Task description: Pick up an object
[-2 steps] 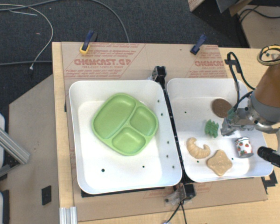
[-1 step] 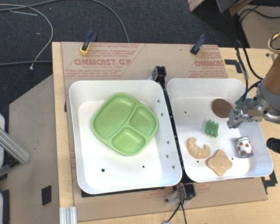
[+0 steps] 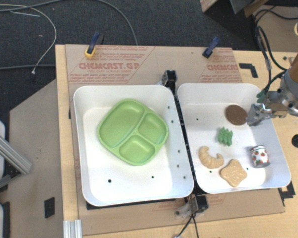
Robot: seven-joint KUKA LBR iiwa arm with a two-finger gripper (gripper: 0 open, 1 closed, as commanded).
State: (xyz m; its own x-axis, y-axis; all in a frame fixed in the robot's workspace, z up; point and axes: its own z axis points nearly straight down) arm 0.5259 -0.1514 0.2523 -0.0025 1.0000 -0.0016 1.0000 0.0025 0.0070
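Observation:
The right bin (image 3: 208, 95) holds several small items. A brown round disc (image 3: 235, 114) lies near its far right side. Below it are a small green broccoli-like piece (image 3: 225, 136), a tan croissant (image 3: 210, 158), a tan toast-shaped piece (image 3: 233, 172) and a small white can with red spots (image 3: 259, 156). My gripper (image 3: 257, 114) reaches in from the right, low over the bin's right wall and right beside the brown disc's right edge. Nothing is visibly lifted.
The left bin (image 3: 89, 133) holds a green divided plate (image 3: 133, 131). A black clamp (image 3: 169, 78) sits between the bins at the back, and blue clips (image 3: 93, 43) hold the cardboard base. Cables run at the upper right.

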